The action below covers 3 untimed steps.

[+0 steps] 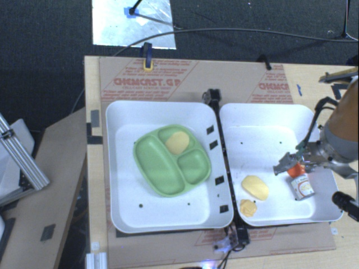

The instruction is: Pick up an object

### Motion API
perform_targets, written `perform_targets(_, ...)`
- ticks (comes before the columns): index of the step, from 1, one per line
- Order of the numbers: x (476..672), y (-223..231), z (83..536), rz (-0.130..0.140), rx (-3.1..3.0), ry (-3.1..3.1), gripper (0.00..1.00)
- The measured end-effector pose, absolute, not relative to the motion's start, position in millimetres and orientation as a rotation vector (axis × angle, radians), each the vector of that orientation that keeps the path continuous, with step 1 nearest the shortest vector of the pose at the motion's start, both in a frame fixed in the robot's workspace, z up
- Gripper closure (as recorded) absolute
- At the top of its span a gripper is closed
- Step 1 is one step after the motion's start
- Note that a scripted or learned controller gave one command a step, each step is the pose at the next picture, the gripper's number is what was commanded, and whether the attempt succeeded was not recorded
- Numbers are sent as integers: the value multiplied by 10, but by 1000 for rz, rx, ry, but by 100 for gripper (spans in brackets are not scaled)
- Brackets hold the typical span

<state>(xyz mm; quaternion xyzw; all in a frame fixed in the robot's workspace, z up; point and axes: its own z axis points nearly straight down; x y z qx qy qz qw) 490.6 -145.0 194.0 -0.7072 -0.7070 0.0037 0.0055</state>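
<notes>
Camera view, from the left: green plate with a yellow piece in the left bin. In the right bin, my pincer sits just beside the small bottle; whether it's open I cannot tell. The bottle lies flat, long axis running toward the near edge, cap toward me, and could roll from a glancing touch.

A grey KUKA iiwa robot arm with a rounded, smooth casing carries a tan-orange band above its wrist. Below the band, the housing turns paler grey and narrows into a collar of darker metal. A thin black cable loops along the arm's left side, curving from the upper casing down toward the wrist. The small two-finger gripper at the end is dull grey metal, angular and blocky, with darker edges. A black, rounded fitting protrudes near the arm's lower edge.
</notes>
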Motion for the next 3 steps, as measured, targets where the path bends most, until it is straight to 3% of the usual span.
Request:
perform_targets(1, 4936, -1443, 2007, 0, -2218, -2226, 0)
perform_targets(3, 4941, -1437, 1011, -1, -2220, -2223, 0)
